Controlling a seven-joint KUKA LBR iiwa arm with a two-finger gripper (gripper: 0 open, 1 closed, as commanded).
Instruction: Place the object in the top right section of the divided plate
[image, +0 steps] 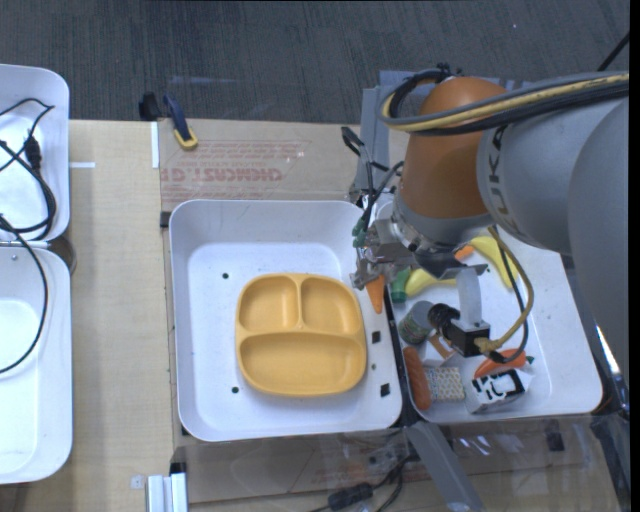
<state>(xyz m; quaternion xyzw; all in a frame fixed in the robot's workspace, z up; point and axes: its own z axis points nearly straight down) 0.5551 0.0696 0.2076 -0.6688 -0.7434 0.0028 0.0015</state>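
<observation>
**Carrot in the fingers at the bins' shared edge**

The fingers (372, 268) are clenched on a small orange carrot (375, 293), hanging just right of the yellow divided plate (300, 333) in the left bin (190, 330). Toy food clutters the right bin (560, 385).

the divided plate (300, 335) lies open from above, while toys (440, 330) crowd the right bin (560, 390).

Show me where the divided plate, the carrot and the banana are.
divided plate (300, 375): camera view, floor of its large lower section.
carrot (374, 296): camera view, middle of its orange body.
banana (488, 250): camera view, its yellow curved end.
</observation>
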